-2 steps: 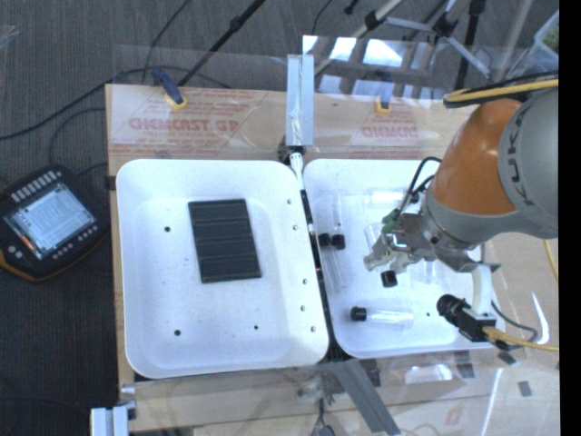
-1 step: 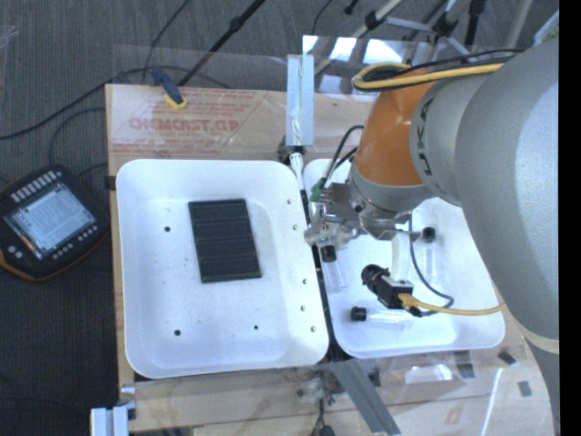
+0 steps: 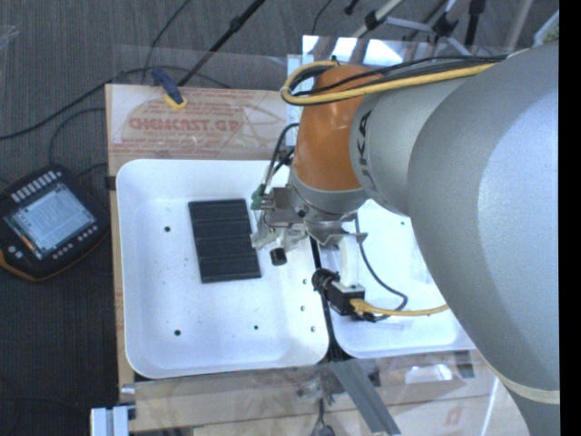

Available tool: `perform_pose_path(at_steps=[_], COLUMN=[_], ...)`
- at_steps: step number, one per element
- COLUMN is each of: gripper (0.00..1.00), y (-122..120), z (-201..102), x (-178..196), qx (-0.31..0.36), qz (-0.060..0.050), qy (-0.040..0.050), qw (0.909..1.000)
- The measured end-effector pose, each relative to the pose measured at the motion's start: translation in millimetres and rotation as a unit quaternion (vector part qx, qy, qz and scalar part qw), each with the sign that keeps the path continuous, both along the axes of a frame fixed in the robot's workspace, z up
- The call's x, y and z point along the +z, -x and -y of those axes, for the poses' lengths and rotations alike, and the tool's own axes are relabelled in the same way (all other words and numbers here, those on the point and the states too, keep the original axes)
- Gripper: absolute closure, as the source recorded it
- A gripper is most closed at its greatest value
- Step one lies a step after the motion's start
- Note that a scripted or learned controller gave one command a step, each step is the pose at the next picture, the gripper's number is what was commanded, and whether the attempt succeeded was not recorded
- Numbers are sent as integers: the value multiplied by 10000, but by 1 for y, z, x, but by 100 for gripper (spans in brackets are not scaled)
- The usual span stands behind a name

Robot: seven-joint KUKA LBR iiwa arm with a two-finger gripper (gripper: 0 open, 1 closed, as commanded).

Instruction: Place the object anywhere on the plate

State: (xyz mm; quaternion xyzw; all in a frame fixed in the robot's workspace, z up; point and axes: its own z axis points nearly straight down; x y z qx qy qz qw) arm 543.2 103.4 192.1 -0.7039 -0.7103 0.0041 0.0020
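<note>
Lying flat in the left bin (image 3: 145, 334), the dark ribbed plate (image 3: 223, 240) runs its long axis from the far wall toward the near one, tilted slightly. Its right edge sits just beside the gripper (image 3: 277, 243), which hangs over the bin's right side near the divide with the right bin (image 3: 399, 334); how the gripper is set cannot be told. Open white floor spreads left and near of the plate.
</note>
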Motion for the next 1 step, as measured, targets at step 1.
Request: perform_pose_path(at_steps=[1], gripper=[100], y=[-73], z=[-67], x=[87], qx=[-101], qz=[18], qy=[20], qw=[9999])
